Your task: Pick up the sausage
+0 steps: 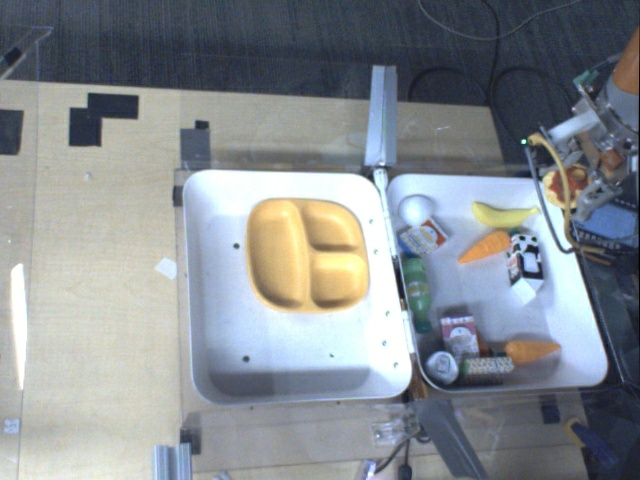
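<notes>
Hand (598, 173) sits at the far right corner of the right bin (590, 298), over the rim, tangled in view with yellow and orange cabling. Can't tell if the hand is spread or pressed together: too cluttered and blurred there. Nothing visibly pinched in it.

Sausage (532, 349): orange-brown, stubby, lying flat on the right bin floor near the front right corner, long axis roughly left-right. Well apart from my hand. A dark flat packet (487, 366) lies just beside its left end; can't tell if they touch.

Other things in the right bin:
- banana (505, 212) near the back, lying flat
- carrot (487, 247) just in front of the banana, tilted, thick end toward the milk carton
- black-and-white milk carton (524, 258) right of the carrot, close or touching, can't tell
- white ball (415, 208) in the back left corner
- small red-and-white pack (425, 236) just in front of the ball
- green bottle (416, 293) along the left wall, lying down
- red box (460, 333) toward the front, left of the sausage
- round can (441, 368) in the front left corner, next to the dark packet

Left bin (215, 298) holds a yellow divided tray (285, 258), one long compartment on the left, two smaller on the right, sitting in the back half of the bin.

Both bins sit side by side on the bench (90, 298), touching along the middle divider.
</notes>
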You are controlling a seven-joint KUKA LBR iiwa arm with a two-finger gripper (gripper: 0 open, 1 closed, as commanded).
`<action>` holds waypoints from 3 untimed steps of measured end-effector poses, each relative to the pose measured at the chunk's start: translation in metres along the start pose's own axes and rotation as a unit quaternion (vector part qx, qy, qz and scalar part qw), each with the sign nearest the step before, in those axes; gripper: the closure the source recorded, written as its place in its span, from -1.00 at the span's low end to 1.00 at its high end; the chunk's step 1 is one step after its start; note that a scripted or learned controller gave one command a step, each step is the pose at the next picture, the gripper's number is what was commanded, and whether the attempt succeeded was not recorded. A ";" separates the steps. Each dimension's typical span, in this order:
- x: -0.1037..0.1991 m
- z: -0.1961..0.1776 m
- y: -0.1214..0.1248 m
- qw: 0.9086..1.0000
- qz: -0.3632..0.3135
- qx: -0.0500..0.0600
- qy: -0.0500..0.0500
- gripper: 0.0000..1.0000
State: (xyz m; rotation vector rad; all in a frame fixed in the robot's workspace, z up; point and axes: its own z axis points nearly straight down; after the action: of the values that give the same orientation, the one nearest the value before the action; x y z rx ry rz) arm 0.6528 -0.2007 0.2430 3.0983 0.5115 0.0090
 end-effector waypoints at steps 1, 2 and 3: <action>0.000 0.000 0.000 1.000 0.000 0.000 0.000 -1.00; -0.047 0.117 -0.108 0.998 0.055 0.002 -0.002 -1.00; 0.016 0.139 -0.070 1.000 -0.009 0.001 -0.001 -1.00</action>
State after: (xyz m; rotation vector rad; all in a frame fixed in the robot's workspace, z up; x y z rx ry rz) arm 0.6465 -0.1288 0.1035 3.0950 0.5410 0.0057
